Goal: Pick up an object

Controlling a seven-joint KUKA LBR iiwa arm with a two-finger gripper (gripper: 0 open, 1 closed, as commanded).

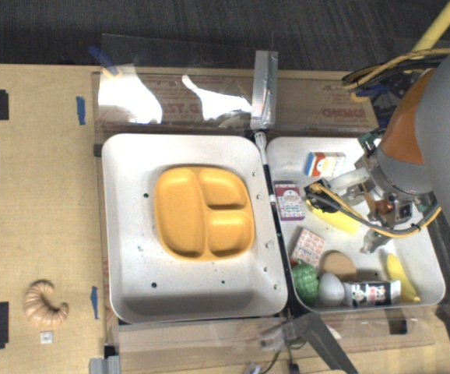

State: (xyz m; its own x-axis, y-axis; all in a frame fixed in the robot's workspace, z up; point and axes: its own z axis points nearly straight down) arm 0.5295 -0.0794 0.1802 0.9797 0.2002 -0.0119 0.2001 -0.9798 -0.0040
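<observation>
My gripper (376, 223) hangs over the right part of the right bin (431, 244), beneath the grey arm with its orange band (406, 135). Yellow cables loop around it. Just to its left lies a long yellow object (335, 218), partly under the cables. Below the gripper lie a small yellow banana-shaped piece (397, 274) and a black and white bottle (373, 292). I see nothing held in the gripper.
The right bin also holds a white, red and blue box (325, 164), a maroon box (289, 201), a pink patterned card (309, 246), a brown disc (339, 264), a green ball (306, 281) and a grey ball (332, 288). The left bin (124, 209) holds an orange divided plate (203, 212). A croissant-shaped toy (46, 302) lies on the bench.
</observation>
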